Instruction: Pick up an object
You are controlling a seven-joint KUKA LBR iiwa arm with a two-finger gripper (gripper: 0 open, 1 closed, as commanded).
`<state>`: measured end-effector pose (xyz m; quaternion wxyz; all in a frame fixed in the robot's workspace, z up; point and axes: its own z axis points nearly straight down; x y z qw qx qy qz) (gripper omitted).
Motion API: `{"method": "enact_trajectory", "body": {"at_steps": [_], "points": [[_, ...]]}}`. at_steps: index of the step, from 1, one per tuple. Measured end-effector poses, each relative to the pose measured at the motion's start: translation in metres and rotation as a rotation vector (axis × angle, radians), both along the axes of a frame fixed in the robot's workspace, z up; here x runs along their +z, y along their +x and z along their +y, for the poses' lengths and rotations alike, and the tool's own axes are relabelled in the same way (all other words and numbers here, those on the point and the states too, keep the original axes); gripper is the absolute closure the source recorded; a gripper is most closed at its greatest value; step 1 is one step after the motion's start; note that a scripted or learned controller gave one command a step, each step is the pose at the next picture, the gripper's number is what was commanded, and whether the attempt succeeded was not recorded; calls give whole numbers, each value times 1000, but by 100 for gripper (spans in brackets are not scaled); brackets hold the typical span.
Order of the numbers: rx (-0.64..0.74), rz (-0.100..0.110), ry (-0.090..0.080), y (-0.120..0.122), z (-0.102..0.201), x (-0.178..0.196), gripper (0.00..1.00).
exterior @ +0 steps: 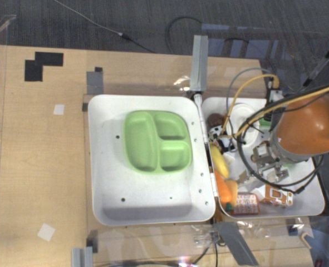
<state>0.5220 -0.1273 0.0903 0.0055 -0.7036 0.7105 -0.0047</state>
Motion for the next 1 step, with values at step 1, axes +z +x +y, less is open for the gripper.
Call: {"method": "enact_trajectory", "body": {"at_steps": [1], "points": [[261,6,-5,-16,-40,49,0]]}}
